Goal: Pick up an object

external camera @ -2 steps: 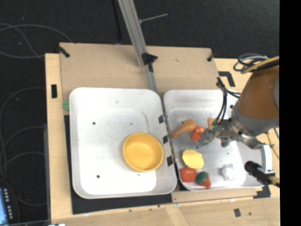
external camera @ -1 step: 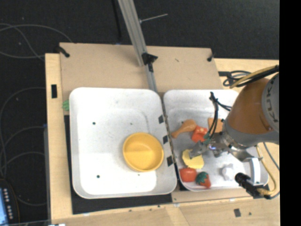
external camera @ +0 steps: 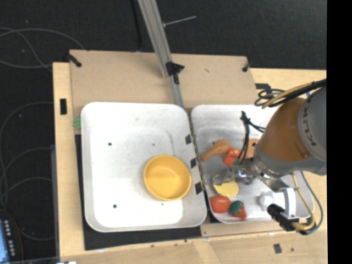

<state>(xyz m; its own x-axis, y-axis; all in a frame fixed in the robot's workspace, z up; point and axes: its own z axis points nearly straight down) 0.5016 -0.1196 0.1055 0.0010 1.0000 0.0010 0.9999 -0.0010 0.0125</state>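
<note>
We look down on two white bins side by side. A yellow bowl (external camera: 167,177) sits in the left bin (external camera: 110,147). In the right bin (external camera: 220,120), the gripper (external camera: 234,175) is lowered among small items: an orange piece (external camera: 231,157), a tan piece (external camera: 215,149), a pale yellow piece (external camera: 226,189), and a red tomato-like piece (external camera: 220,204) beside a green-and-red one (external camera: 237,209). We cannot tell how its jaws stand.
</note>
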